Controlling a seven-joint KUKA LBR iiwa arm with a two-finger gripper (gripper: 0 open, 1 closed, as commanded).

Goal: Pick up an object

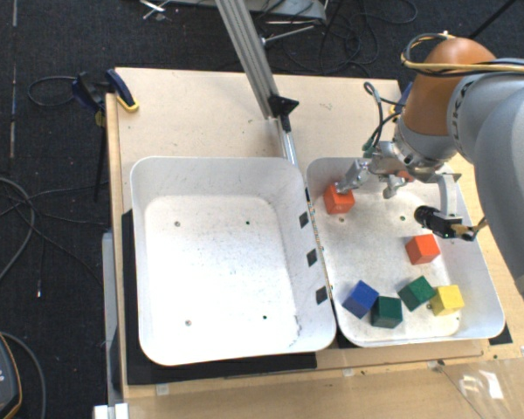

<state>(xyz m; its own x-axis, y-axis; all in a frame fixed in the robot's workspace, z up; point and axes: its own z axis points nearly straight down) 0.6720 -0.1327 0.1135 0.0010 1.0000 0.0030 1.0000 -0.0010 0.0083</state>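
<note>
a thick, rounded robot arm [498,120] in smooth light grey. above its wrist sits a glossy orange band [437,85], dome-shaped at the top. thin yellow and black cables [419,55] loop around the orange part, and more thin wires hang beside it. below is a small metal gripper [374,180] in silver-grey with slim fingers. a black fitting [437,221] with a short cable juts out nearby.

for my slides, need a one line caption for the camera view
Gripper hovers over the right bin beside an orange block, five more blocks nearby.
</note>
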